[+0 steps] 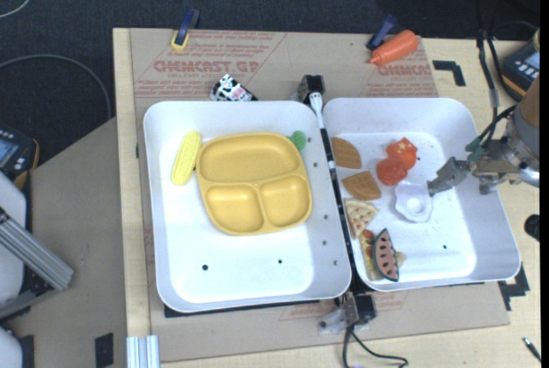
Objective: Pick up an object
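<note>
Two shallow white bins sit side by side on the counter (257, 57); the left bin (171, 220) carries a yellow three-compartment plastic tray (254, 182) with a yellow toy corn cob (185, 158) just beside it at nine o'clock, its long axis running twelve to six. The right bin (480, 246) holds the candidate objects: a red toy tomato (395, 162), two tan bread-shaped slices (353, 169), a pizza-like wedge (360, 215), a watermelon slice (383, 255) and a small white cup-like piece (413, 204). The gripper (446, 177) enters from three o'clock, low over the right bin; whether it is open or closed cannot be told, and nothing is seen held in it. The white piece lies just beside the tip at about eight o'clock, the tomato near at ten o'clock. Likely the white piece is the nearest target. Bare bin floor toward five o'clock leaves room; the bin's three o'clock wall is close behind.
</note>
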You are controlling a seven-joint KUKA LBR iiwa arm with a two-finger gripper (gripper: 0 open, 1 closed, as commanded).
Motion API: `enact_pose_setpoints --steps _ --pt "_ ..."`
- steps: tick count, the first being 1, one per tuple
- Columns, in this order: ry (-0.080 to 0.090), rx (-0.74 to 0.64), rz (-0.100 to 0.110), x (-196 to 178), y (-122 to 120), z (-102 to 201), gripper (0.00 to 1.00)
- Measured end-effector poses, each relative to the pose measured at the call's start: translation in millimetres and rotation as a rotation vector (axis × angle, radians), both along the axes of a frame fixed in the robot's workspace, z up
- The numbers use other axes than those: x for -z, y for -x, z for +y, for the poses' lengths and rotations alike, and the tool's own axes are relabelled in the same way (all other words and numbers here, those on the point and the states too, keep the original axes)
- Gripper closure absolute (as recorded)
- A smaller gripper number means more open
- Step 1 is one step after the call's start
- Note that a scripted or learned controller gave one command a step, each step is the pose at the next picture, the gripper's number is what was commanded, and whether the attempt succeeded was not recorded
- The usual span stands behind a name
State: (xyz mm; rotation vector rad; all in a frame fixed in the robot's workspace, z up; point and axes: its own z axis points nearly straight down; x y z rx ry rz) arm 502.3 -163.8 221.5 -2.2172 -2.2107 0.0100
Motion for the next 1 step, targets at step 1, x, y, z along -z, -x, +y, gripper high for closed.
enact_pose_setpoints --steps 1 --pt "0.003 -0.003 -0.012 -5.7 -2.7 0.1 0.0"
